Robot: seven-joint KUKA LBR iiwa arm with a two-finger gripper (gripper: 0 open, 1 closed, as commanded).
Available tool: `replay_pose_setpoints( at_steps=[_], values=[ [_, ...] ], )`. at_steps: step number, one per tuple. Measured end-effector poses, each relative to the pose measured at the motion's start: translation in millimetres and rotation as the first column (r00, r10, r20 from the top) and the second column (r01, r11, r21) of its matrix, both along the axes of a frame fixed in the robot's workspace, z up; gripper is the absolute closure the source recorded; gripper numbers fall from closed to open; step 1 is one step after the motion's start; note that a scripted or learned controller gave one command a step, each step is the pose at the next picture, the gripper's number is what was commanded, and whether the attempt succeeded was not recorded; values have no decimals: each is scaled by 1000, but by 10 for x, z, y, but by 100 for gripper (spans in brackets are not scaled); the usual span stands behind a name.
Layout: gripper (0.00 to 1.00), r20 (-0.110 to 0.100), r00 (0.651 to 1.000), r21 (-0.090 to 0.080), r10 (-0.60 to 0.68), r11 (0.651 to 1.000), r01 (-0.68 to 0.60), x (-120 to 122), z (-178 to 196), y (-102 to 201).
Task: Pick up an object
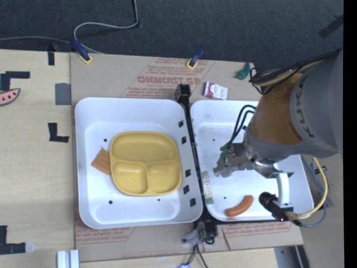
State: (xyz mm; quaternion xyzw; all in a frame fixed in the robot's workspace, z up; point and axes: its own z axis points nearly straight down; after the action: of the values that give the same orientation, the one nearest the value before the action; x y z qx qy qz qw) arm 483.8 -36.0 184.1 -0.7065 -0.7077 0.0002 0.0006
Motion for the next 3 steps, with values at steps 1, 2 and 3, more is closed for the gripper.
replay_pose_setpoints(
  at_steps=[1, 2, 3],
  values=[
    [100, 0, 1000, -1, -1, 1000, 1, 669, -3, 70],
    [100, -2, 1000, -2, 0, 1000, 0, 667, 89, 72],
    [100, -4, 1000, -3, 1, 1000, -1, 667, 181, 73]
  ],
)
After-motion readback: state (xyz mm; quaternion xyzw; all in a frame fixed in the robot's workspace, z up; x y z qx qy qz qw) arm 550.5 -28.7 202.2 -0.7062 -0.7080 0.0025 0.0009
